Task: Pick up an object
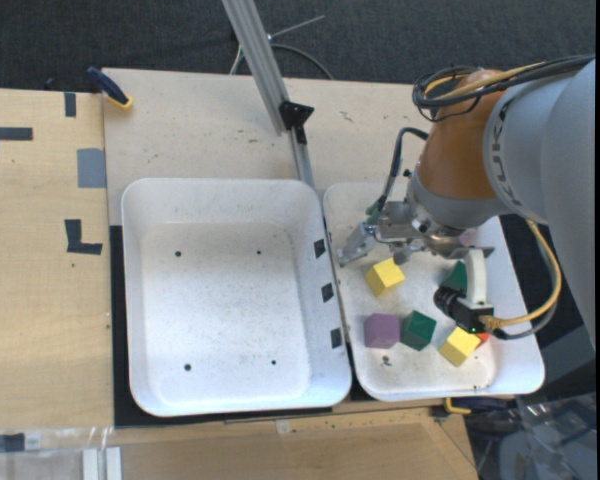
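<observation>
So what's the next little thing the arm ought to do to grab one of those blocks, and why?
Probably a short drop straight down. The gripper hangs in the right bin, just up and left of the nearest yellow block, and nothing is seen in its grip. That block lies apart from the purple block and green block, so it looks the easiest target.

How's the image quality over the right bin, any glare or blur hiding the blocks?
Camera view: lighting is even and soft, with no strong glare on the right bin; the yellow block, purple block and green block read clearly with faint shadows. The gripper is slightly blurred, and the arm's bulk covers the bin's upper part.
</observation>
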Robot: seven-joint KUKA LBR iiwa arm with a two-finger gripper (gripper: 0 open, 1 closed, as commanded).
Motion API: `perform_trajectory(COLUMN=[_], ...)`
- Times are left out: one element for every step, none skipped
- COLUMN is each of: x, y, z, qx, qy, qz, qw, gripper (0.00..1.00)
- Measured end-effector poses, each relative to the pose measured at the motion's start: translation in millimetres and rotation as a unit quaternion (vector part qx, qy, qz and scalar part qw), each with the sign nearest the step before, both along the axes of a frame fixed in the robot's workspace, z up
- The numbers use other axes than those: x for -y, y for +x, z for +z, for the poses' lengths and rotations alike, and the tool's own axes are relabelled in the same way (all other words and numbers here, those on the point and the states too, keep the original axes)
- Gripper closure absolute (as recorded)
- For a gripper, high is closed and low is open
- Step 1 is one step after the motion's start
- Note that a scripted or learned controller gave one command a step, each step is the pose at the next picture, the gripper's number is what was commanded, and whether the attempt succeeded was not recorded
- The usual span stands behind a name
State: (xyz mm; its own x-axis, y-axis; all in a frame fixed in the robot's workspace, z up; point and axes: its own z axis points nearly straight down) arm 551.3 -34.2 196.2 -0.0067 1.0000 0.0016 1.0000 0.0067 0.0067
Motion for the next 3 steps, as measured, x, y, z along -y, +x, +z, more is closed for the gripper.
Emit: perform_trajectory(x=[-17.6,51.6,22.0], y=[-4.3,2.4,29.7], z=[97.9,22.8,-6.7], qx=[0.000,-0.008,-0.005], qy=[-0.0006,-0.0024,-0.0008], qz=[-0.001,-0.006,-0.002], qw=[1.0000,0.9999,1.0000], gripper=[0.00,0.00,0.00])
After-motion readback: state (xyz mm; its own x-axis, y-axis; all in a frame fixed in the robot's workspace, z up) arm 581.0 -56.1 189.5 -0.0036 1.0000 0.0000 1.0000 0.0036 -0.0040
